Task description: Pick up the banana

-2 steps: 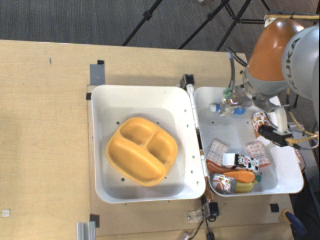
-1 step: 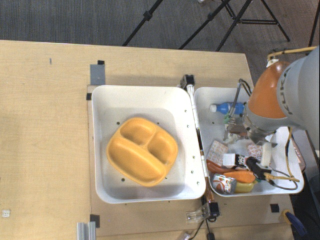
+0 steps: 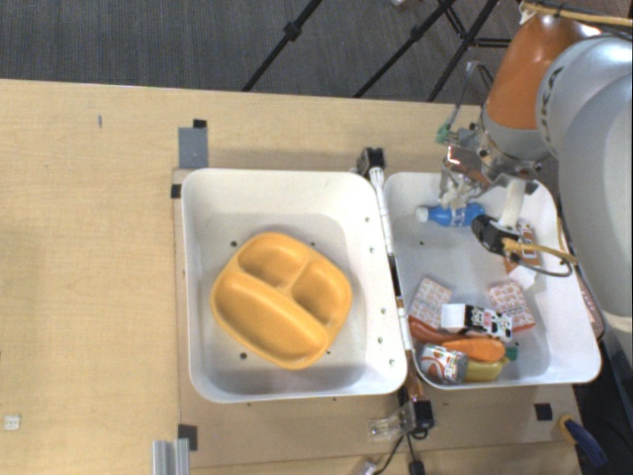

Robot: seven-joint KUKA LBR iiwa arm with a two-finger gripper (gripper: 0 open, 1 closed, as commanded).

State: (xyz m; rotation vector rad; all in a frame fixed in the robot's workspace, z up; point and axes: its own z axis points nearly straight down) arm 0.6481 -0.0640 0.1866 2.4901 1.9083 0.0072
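Near the right bin's (image 3: 584, 364) front edge lies the banana (image 3: 485, 370), long axis roughly along that edge, beside a can (image 3: 441, 364). Gripper (image 3: 461, 188) hangs over the back-left corner by a blue bottle (image 3: 450, 215); can't tell its state. Banana lies frontward of it.

My arm (image 3: 579, 87) reached in from the right, its orange band turned upward; my gripper (image 3: 461, 188) hung low, pointing down. I could not judge its grip.

Banana (image 3: 484, 370) hemmed by carrot (image 3: 465, 348), can (image 3: 442, 364), bin wall (image 3: 495, 384), open white floor (image 3: 445, 255) above
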